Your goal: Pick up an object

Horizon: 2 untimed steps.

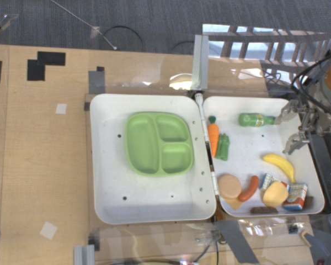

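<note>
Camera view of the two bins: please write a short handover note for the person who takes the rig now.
Gripper: at the right bin's right side, above the banana; nothing seen between its fingers.
Things: green bottle, carrot, small green item, banana, round bun, sausage, yellow item and small packets, all in the right bin. Green divided plate lies in the left bin.
Done: nothing picked up yet.
Left: grasp one object and lift it; the banana or bottle look nearest.
</note>
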### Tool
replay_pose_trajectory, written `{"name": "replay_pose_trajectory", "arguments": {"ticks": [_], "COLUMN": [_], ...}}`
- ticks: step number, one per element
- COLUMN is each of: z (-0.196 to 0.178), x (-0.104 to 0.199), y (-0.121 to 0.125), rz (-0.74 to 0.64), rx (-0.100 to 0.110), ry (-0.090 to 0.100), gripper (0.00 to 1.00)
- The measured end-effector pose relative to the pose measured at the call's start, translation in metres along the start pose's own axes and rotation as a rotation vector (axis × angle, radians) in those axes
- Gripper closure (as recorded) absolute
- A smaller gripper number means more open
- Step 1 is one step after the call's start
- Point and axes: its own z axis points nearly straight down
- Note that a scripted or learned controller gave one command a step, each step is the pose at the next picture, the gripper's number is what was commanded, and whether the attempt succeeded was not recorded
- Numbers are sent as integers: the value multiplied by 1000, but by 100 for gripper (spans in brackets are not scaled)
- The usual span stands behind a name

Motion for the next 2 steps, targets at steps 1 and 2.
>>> {"name": "replay_pose_trajectory", "arguments": {"ticks": [1, 2], "z": [110, 116], "x": [56, 52], "y": [-9, -8], "rz": [154, 178], "rx": [3, 5], "ry": [-16, -11], "gripper": [0, 0]}}
